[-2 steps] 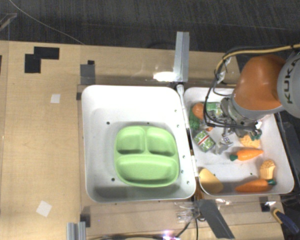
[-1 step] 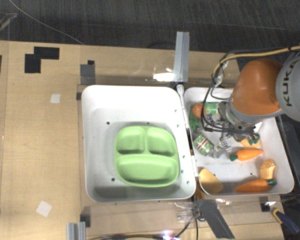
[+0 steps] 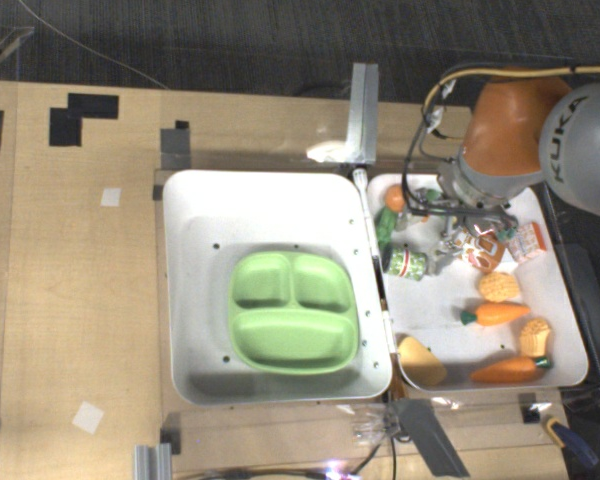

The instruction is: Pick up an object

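My gripper (image 3: 466, 232) hangs low over the back of the right bin (image 3: 570, 298), under the orange band of the arm. Just below it lies a red and white toy (image 3: 485, 255), and a red and white packet (image 3: 528, 239) sits to its right. A small can with a red and green label (image 3: 408, 264) lies to the gripper's left. Nothing can be made out held in the gripper.
The right bin also holds a green bottle (image 3: 385, 230), an orange ball (image 3: 394, 199), a round waffle-like piece (image 3: 499, 287), two carrots (image 3: 495, 314) (image 3: 508, 370), a corn cob (image 3: 535, 336) and a tan piece (image 3: 420, 360). A green divided plate (image 3: 294, 311) lies in the left bin (image 3: 195, 268).
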